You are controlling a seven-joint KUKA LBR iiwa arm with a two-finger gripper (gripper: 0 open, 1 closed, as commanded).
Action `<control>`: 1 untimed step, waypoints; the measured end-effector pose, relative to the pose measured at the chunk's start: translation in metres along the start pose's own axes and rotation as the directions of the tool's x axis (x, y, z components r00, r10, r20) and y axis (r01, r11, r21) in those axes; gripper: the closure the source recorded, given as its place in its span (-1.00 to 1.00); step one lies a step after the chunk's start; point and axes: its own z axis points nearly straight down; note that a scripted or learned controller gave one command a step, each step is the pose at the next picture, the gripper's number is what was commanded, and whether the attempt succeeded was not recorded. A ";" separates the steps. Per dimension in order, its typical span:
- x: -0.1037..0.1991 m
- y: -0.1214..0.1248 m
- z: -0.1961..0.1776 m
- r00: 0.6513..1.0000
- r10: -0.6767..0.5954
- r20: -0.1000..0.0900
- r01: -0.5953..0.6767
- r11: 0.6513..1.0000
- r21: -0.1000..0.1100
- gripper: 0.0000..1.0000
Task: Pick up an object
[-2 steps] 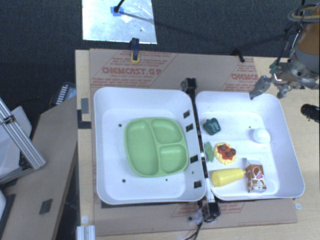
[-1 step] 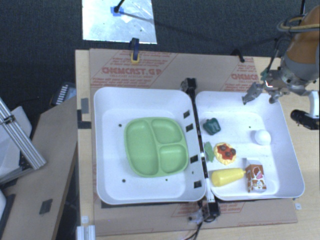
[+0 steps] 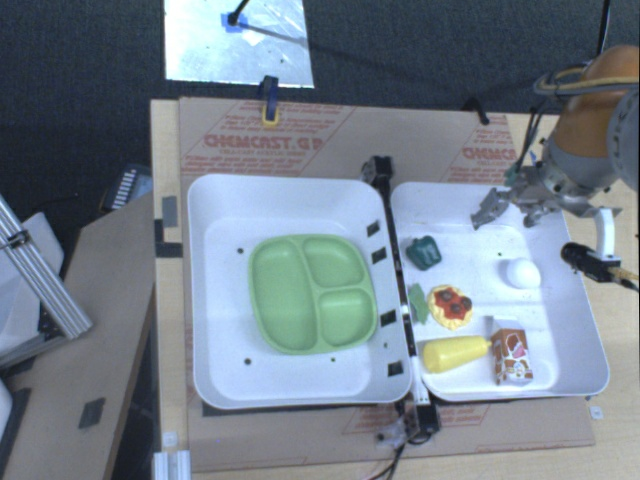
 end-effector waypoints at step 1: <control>0.001 0.000 0.052 1.000 -0.001 0.000 0.001 1.000 -0.001 -1.00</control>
